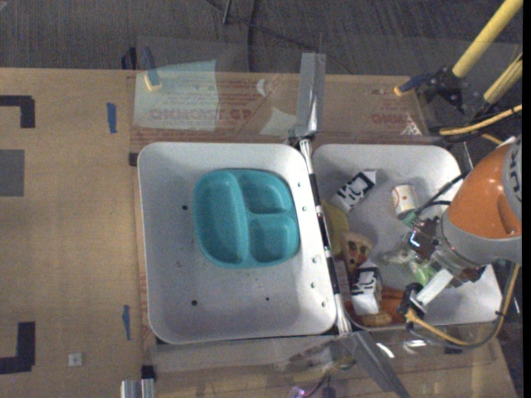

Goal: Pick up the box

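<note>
Two black-and-white boxes lie in the right bin (431,160). One box (355,189) rests tilted near the bin's back left. The other box (366,281) sits near the front left, beside an orange item (375,317). My gripper (415,249) hangs over the middle of the right bin, to the right of both boxes and touching neither. The grey and orange wrist (488,207) covers the bin's right part. A bit of green (424,269) shows just under the gripper.
A teal divided plate (246,215) lies in the left bin (166,255). In the right bin there are also a small white cup (404,197), a yellow piece (335,220) along the left wall and a brown toy (357,249).
</note>
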You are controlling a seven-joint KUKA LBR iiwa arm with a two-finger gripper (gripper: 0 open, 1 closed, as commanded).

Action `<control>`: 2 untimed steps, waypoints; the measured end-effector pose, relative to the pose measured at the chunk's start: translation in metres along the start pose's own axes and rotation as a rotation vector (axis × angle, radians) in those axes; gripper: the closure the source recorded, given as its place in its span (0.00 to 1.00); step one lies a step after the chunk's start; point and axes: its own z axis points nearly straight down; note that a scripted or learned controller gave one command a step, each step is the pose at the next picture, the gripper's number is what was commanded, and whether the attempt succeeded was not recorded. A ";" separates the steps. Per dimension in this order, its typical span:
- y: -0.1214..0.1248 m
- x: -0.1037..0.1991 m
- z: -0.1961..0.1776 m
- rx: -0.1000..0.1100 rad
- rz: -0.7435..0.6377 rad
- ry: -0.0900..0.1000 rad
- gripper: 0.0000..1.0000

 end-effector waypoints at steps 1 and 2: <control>0.037 -0.047 -0.186 0.009 0.051 -0.007 0.00; 0.036 -0.049 -0.008 0.022 -0.247 0.003 0.00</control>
